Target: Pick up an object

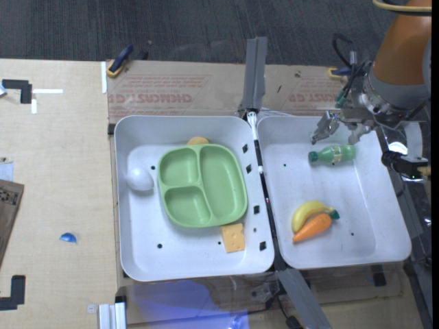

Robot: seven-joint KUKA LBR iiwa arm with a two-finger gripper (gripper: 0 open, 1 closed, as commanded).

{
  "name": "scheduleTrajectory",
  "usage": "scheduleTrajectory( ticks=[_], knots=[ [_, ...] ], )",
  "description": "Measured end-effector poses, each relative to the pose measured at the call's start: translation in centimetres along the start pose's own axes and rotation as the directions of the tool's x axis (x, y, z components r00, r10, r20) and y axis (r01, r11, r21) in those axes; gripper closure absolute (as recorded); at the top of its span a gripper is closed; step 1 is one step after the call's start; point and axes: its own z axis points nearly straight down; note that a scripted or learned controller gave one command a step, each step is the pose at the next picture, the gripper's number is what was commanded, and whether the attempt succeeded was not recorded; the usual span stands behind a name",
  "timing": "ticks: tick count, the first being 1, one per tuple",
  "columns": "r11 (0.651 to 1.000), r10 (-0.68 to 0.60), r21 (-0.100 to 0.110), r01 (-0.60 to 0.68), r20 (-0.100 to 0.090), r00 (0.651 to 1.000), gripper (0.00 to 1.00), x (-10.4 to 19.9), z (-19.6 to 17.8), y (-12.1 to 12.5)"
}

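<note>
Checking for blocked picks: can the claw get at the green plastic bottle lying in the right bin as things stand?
Probably yes. The claw hovers just above the green plastic bottle, which lies apart from the yellow banana and orange carrot.

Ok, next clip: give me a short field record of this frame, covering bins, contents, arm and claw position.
left bin: green tray, white ball, cheese wedge, yellow item partly hidden behind the tray
right bin: green bottle lying on its side; banana and carrot touching each other
arm: over the right bin's far right corner
claw: just above the bottle, nothing seen between its fingers
claw opening: cannot tell
task state: no object lifted yet
</note>
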Motion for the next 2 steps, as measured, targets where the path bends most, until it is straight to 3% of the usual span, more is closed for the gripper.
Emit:
scheduleTrajectory(
  ticks=[1,2],
  knots=[
    [0.972,-0.234,-0.003,0.234,0.001,0.972,0.00,-2.9,13.1,1.2],
    [0.961,-0.278,-0.002,0.278,-0.001,0.961,0.00,-2.8,14.5,-10.0]
  ],
)
